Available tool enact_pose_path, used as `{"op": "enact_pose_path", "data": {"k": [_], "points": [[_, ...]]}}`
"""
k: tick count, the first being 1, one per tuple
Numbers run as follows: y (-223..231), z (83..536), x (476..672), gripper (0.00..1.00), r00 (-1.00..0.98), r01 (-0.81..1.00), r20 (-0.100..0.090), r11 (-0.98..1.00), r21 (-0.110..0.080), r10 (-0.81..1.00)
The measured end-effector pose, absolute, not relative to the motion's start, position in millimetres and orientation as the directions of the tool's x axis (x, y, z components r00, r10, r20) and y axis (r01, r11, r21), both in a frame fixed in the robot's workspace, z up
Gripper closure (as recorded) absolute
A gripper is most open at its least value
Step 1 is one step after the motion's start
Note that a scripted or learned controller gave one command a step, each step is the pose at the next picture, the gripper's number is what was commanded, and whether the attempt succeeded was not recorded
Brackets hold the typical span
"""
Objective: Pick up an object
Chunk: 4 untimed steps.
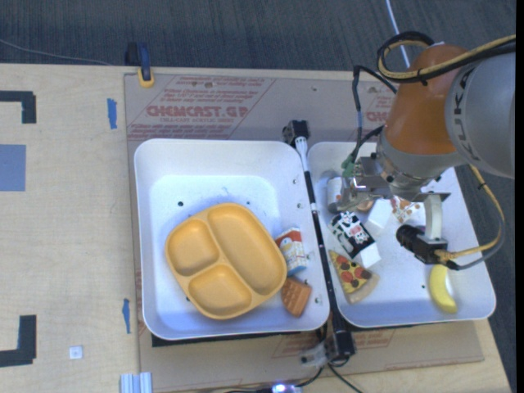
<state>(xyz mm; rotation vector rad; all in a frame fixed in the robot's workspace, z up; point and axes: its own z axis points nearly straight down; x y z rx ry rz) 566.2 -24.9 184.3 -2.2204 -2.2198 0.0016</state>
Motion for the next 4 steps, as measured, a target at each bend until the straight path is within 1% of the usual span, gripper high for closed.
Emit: {"op": "enact_pose_path", "data": {"k": [1, 2, 3, 4], "points": [[-16, 221, 610.7, 1.00, -0.001, 1.000, 0.000, 0.001, 0.003, 1.000], [13, 184, 506.8, 1.00, 0.000, 1.000, 0.001, 0.000, -0.002, 1.000], [22, 224, 557.4, 1.00, 0.000, 1.000, 0.000, 0.000, 0.002, 1.000], [22, 234, 557.7, 1.00, -0.001, 1.000, 0.000, 0.001, 0.002, 1.000]]}}
